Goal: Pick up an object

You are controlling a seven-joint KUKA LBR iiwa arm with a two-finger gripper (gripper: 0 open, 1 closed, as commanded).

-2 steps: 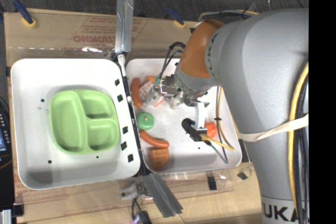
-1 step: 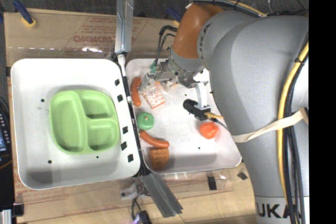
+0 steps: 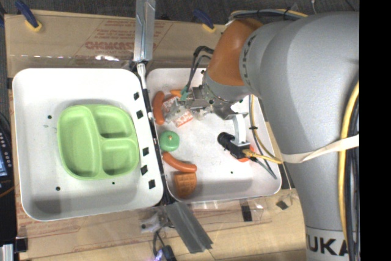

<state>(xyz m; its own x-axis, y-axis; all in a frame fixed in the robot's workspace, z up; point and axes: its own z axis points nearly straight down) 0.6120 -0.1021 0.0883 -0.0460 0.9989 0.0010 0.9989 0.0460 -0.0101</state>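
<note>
Hovering gripper (image 3: 183, 108) above right bin (image 3: 263, 183) toys

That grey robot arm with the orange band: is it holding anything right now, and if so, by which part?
It cannot be told. The two-finger gripper is down in the right-hand shallow white bin among small toy food pieces near an orange sausage-shaped toy, but its tip is too cluttered to judge.

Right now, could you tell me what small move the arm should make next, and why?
Probably a short descent. The claw hovers in the right bin over a small reddish item beside an orange sausage, and I cannot see anything held.
</note>
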